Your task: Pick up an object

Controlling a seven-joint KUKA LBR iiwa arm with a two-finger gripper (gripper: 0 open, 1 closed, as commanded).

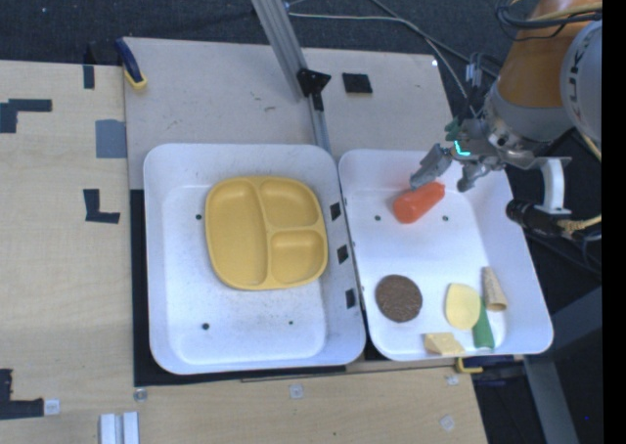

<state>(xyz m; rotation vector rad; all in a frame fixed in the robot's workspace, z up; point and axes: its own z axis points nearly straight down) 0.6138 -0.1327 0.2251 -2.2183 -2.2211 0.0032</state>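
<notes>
An orange carrot-like piece lies in the upper part of the right bin. My gripper hovers just above and to the right of it, fingers spread open, nothing between them. One finger reaches toward the carrot's upper end, the other finger stands to its right. Lower in the same bin lie a brown round patty, a yellow piece, a green piece, a tan cone-like piece and a small yellow wedge.
The left bin holds a yellow divided plate. A grey metal pole rises behind the bins. Cables run across the dark floor at the back. The arm's orange and grey body looms at the right.
</notes>
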